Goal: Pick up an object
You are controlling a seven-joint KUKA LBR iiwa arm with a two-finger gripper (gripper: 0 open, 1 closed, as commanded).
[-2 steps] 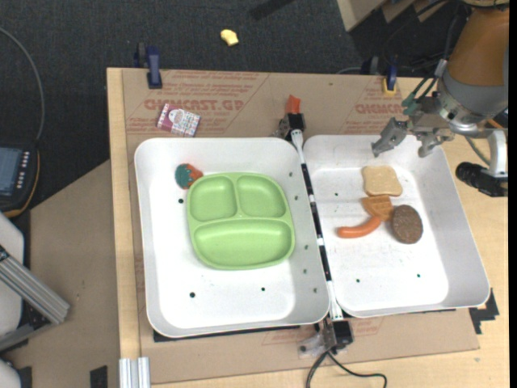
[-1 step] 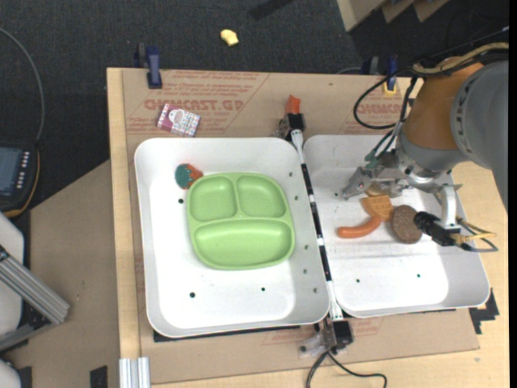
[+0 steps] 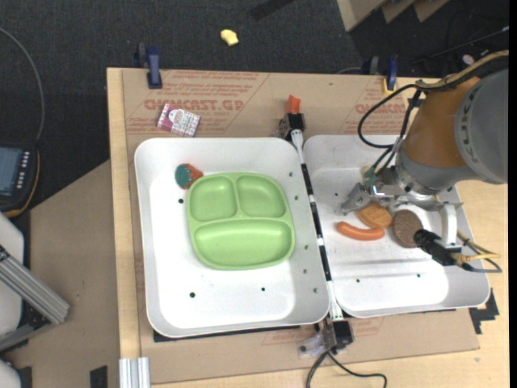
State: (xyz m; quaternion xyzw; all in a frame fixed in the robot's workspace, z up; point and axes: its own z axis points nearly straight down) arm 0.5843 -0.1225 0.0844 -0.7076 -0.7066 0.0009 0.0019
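Note:
In the right bin [image 3: 388, 285] my gripper [image 3: 360, 197] hangs low near the bin's middle, reaching in from the right. Just below it lie three things close together: an orange sausage [image 3: 361, 232], a flat orange piece [image 3: 376, 215] and a brown oval [image 3: 404, 226]. The flat orange piece lies right under the gripper's tip and may touch it. Nothing shows as lifted off the bin floor.
The left bin [image 3: 161, 241] holds a green divided plate [image 3: 239, 220] with a small red and teal thing [image 3: 188, 175] at its upper left corner. A small pink packet [image 3: 178, 119] lies on the cardboard behind the bins. A ridge [image 3: 313, 217] separates the two bins.

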